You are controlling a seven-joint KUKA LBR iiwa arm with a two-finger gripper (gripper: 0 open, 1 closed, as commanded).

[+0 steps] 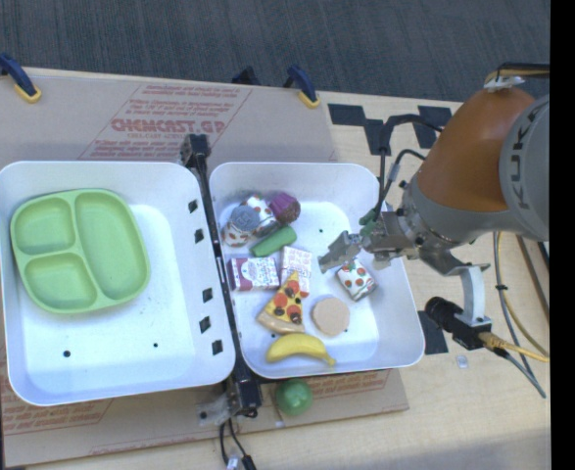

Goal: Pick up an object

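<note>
Since the toys crowd the right bin (390, 189), our gripper (351, 255) hangs low by the small carton (356, 280); we cannot tell its grip.

Your arm (483, 164) comes in from the right, its orange band bulking large above the grey wrist, which leans down and leftward. The gripper (344, 253) sits low at the end of it — fingers pointing left, slightly parted, nothing visible between them.

Small white red-patterned box (355, 280) lies in right bin (390, 321).
</note>
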